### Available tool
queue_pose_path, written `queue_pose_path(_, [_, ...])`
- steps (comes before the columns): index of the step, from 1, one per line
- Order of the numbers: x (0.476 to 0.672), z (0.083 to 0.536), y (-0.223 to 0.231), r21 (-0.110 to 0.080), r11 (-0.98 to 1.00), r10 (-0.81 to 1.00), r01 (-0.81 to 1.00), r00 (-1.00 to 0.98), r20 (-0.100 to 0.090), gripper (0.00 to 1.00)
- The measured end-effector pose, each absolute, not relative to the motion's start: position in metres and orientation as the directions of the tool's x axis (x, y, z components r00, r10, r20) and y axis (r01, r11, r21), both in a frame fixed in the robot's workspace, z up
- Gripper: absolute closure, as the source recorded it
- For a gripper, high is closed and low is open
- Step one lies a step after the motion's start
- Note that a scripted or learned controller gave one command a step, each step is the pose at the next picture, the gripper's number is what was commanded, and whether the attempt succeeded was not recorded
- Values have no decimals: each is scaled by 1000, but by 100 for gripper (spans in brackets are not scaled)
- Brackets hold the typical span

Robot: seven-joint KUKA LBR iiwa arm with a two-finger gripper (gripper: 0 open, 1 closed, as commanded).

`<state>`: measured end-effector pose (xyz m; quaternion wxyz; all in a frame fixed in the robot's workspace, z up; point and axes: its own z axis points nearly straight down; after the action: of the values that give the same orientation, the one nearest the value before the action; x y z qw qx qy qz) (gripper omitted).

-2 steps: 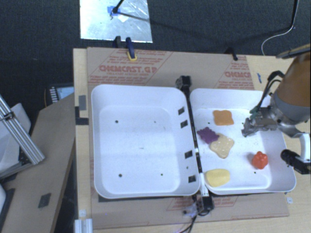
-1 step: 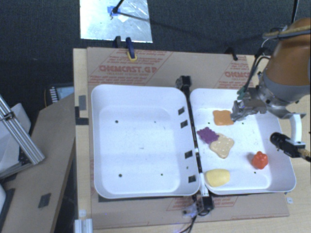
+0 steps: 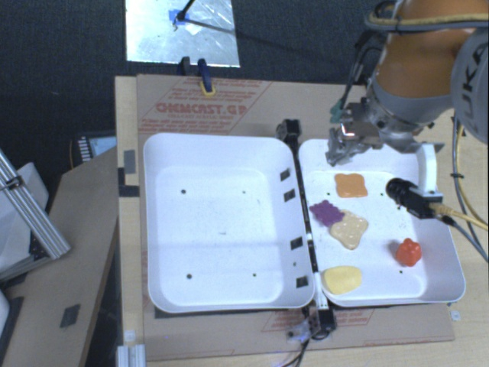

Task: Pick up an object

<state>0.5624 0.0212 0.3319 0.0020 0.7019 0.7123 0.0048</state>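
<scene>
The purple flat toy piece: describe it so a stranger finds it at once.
Look in the right white bin, near the divider. The purple flat toy piece lies mid-bin, touching the pale beige toast-shaped piece. It is the one purple item.

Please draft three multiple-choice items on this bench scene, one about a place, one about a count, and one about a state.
1. Which bin holds the objects? A the left bin, B the right bin, C both.
2. How many loose objects lie there? A three, B five, C seven.
3. Where is the gripper? A above the right bin's far edge, holding nothing visible, B down on the yellow piece, C over the left bin.

Key: B, all pieces lie right of the divider; B, orange, purple, cream, red, yellow; A, it hangs apart from every piece.
</scene>
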Motion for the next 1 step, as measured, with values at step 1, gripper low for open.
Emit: queue_pose_path(1, [578,362,60,6,9,1000,1000,-9,2,100])
